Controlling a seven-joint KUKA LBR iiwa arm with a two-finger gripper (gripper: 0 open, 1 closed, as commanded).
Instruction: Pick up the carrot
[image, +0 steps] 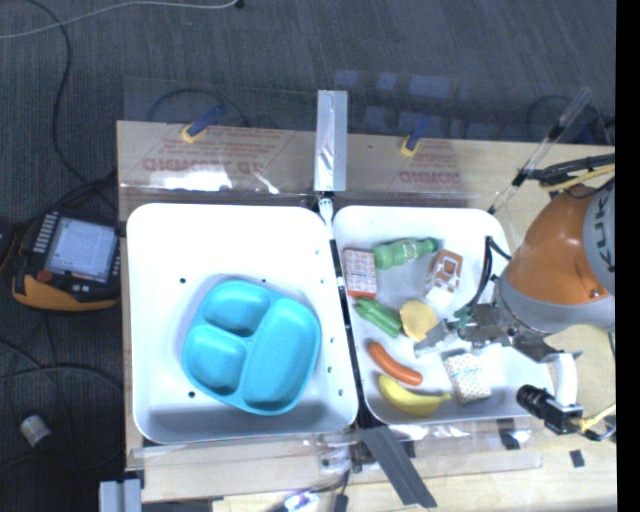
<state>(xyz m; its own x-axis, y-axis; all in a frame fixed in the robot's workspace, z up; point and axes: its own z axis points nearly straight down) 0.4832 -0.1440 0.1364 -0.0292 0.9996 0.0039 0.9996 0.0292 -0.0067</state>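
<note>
- The carrot (394, 362) lies in the right bin (400, 222), in its lower left part, slanting down toward the right, orange with nothing gripping it.
- Just below the carrot, touching or nearly so, lies a yellow banana (411, 398).
- The gripper (438, 338) hangs over the middle of the right bin, up and to the right of the carrot and apart from it; whether its fingers are parted or closed I cannot tell, as they show as a small metal tangle.
- A yellowish round piece (418, 319) sits just left of the gripper, and a dark green vegetable (378, 316) lies beside it.
- A green bottle (405, 250) lies near the bin's top, with a red-and-white packet (359, 273) to its left.
- A white speckled packet (467, 377) rests below the gripper.
- The left bin (160, 240) holds a blue divided plate (290, 372).
- Both bins sit on the worktop (480, 170).
</note>
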